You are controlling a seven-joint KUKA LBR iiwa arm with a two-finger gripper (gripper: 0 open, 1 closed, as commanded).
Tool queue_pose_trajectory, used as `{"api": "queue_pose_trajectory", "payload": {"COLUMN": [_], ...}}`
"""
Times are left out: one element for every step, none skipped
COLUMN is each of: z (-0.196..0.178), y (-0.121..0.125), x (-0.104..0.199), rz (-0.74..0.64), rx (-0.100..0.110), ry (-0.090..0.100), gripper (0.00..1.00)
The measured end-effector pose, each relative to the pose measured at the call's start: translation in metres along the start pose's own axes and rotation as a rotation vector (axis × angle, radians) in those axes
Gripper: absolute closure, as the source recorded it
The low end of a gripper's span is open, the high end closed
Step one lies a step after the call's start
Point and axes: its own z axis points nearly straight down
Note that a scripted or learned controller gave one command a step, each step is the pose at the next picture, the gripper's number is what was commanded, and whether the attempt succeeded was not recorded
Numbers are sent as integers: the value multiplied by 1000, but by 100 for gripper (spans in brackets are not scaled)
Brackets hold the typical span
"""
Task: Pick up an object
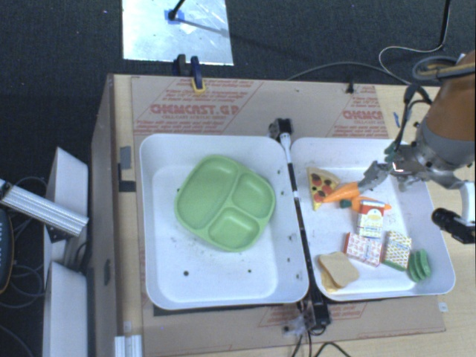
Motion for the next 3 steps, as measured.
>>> {"api": "queue_pose_trajectory", "payload": {"z": [125,114,-21], "y": [45,46,-46], "x": [30,30,49], "rz": [1,-1,1], "rx": [-5,-7,-3], "ry": [-3,-2,0], "gripper": [0,100,100]}}
